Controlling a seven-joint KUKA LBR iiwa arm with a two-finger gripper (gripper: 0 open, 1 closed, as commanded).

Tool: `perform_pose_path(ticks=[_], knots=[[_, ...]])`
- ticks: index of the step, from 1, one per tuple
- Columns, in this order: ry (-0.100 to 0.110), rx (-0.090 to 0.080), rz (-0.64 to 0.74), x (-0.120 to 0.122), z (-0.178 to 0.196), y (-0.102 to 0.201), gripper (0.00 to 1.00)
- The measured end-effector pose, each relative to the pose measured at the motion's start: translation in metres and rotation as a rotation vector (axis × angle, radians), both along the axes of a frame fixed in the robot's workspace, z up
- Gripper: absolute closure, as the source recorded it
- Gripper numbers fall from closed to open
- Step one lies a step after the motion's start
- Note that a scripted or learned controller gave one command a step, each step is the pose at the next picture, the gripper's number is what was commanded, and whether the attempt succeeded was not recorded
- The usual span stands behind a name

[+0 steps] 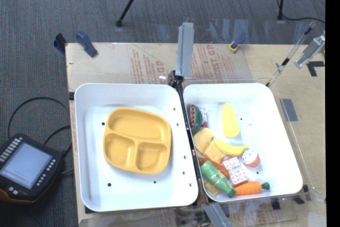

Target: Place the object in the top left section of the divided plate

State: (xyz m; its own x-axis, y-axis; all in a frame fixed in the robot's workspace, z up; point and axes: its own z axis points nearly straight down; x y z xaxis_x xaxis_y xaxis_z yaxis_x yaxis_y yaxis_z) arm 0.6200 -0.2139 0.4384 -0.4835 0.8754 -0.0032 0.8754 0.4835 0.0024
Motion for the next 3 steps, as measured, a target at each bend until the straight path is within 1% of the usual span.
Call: perform_pose_path(ticks=[3], knots=[[0.002, 0.001, 0.002, 0.0004, -0.0013, 0.0008, 0.00]])
